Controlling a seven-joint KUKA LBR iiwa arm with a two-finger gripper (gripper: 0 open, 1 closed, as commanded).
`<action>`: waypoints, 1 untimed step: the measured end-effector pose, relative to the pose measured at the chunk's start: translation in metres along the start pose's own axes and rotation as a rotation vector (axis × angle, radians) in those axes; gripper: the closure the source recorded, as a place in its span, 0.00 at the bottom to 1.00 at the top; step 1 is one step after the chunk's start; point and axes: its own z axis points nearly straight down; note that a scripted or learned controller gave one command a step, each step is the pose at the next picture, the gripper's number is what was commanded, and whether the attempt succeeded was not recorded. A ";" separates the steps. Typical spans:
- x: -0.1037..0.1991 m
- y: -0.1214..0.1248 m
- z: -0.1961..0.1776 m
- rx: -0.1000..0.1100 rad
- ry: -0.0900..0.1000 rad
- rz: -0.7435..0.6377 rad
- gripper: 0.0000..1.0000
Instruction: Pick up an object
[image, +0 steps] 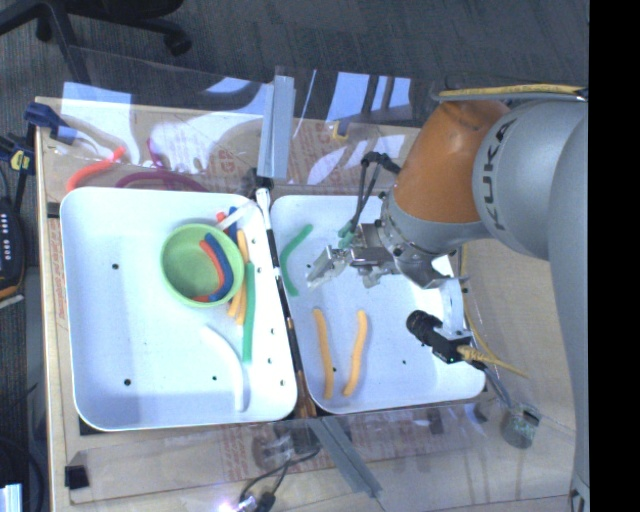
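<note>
Camera view gives me the whole worktop (150, 455) from above, and the biggest thing in it is the grey arm (530, 180) with its orange band, reaching in from the right and covering the far right corner of the right bin (400, 395). The left bin (110, 330) lies beside it, the two rims touching along the middle.

My hand (322, 270) hangs over the far half of the right bin, pointing toward the left bin. I can make out metal fingers (330, 262) at its tip, a little spread, with nothing visible between them; from this slant I cannot tell how far apart they stand.

Just left of the hand, a bent green strip (291, 255) lies on the bin floor near the shared rim, close to the fingertips but not gripped. Nearer the camera than the hand lie two orange sticks (340, 352), side by side and slightly apart, both flat on the floor.

Well to the left of the hand, in the other bin, sits a green bowl (200, 265) with red and blue curved pieces inside it. A long green stick (248, 320) and a white piece (235, 365) lie just beside the bowl.
</note>
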 end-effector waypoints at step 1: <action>-0.042 -0.029 0.087 0.000 -0.001 -0.027 0.00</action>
